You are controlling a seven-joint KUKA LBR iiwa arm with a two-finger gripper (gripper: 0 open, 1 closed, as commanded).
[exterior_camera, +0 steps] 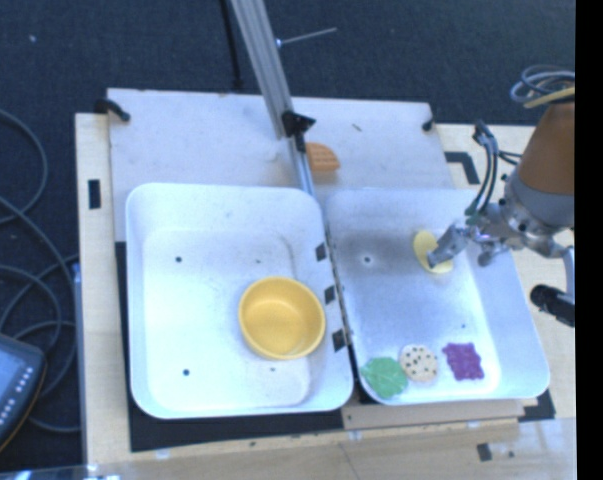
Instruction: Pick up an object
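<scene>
Gripper [459, 247] is down in the right bin [501, 363], its fingers spread a little, with 1 fingertip [441, 259] touching or just over the yellow disc [425, 247] near the bin's upper middle — nothing sits between the fingers that I can see. It looks like the approach-and-grasp step, not a lift. Next it needs to straddle the disc and close on it; the green [384, 375], cookie [417, 362] and purple [464, 360] pieces lie well apart at the front wall — and the yellow bowl [281, 317] is in the left bin [156, 268].
</scene>
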